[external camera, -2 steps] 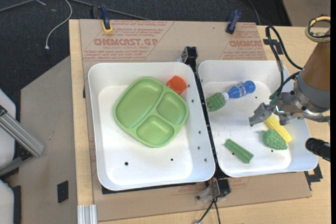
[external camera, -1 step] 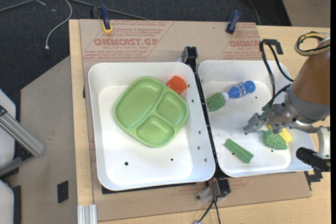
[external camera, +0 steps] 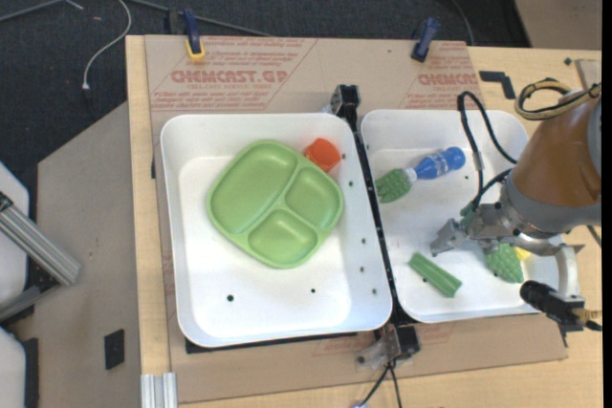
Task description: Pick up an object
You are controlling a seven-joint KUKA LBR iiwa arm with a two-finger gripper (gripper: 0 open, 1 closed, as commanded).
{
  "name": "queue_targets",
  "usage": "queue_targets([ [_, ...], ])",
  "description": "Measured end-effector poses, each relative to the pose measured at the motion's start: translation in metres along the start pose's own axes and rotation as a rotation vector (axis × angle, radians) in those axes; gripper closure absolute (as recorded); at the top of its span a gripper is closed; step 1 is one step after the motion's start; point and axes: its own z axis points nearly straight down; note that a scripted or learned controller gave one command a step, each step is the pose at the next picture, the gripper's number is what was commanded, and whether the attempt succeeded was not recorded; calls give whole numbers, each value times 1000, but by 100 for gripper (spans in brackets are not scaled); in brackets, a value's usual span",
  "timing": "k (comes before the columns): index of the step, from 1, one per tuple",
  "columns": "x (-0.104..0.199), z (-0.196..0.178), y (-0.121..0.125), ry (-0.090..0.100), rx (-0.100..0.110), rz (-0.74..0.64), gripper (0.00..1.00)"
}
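Green block (external camera: 436,273), long axis diagonal

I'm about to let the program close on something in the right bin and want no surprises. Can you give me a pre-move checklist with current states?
1. Gripper over right bin: ok.
2. Object between its fingers: cannot tell.
3. Green bumpy toy within close reach: ok.
4. Green block apart from the toy: ok.
5. Bottle with blue cap clear of the gripper: ok.
6. Black cable draped over the bin: not ok.
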Motion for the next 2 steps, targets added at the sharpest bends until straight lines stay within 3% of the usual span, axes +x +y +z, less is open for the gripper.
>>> queue_targets([
  [1, -1, -14, 2, -2, -7, 1, 100],
  [2, -8, -74, -1, -6, -14, 0, 100],
])
